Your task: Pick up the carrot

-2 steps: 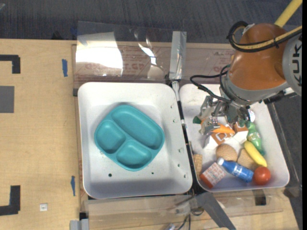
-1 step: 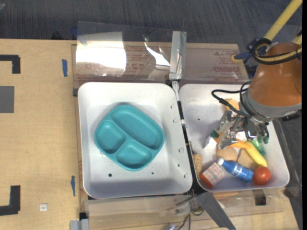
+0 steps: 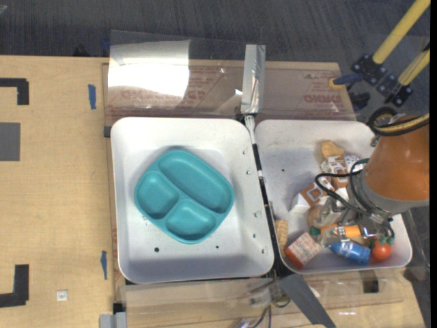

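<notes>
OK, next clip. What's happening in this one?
A grey arm with an orange band reaches from the right into the right bin, low over a heap of small toy items. Its tool sits among them, beside an orange piece that may be the carrot. Nothing looks lifted yet. The left bin holds a teal divided plate.

The two bins (image 3: 130, 183) are white. The plate (image 3: 183, 193) in the left bin is blue-green. The carrot (image 3: 349, 231) is orange. Near it lie a blue bottle (image 3: 349, 251) and a red tomato (image 3: 381, 251). The bench (image 3: 48, 197) is light brown.
</notes>
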You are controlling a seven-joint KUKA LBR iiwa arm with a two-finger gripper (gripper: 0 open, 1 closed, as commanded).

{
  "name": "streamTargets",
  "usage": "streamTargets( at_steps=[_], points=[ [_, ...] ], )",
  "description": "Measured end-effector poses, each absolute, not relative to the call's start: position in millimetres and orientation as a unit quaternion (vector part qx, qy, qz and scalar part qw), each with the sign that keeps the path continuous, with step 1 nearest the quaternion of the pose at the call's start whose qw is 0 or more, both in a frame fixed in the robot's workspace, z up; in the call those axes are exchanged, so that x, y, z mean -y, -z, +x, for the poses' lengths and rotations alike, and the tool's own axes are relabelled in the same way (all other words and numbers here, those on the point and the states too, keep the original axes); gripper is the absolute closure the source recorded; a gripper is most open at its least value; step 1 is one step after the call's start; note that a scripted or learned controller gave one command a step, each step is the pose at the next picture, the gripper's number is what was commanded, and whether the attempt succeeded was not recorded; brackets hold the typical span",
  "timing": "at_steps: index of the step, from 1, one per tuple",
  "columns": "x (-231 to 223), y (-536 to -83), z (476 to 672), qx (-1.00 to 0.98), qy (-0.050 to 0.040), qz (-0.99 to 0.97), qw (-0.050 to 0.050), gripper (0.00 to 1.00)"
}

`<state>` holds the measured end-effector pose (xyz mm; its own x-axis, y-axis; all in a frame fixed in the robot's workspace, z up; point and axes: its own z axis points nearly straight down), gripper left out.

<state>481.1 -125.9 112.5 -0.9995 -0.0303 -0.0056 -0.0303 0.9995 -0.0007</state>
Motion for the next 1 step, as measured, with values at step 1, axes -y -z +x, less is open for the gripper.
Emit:
streamTargets(
  at_steps=[1],
  points=[
    [79.1,-225.9,484.9,-0.999,0.0006,-0.047,0.008,1.00]
  ],
)
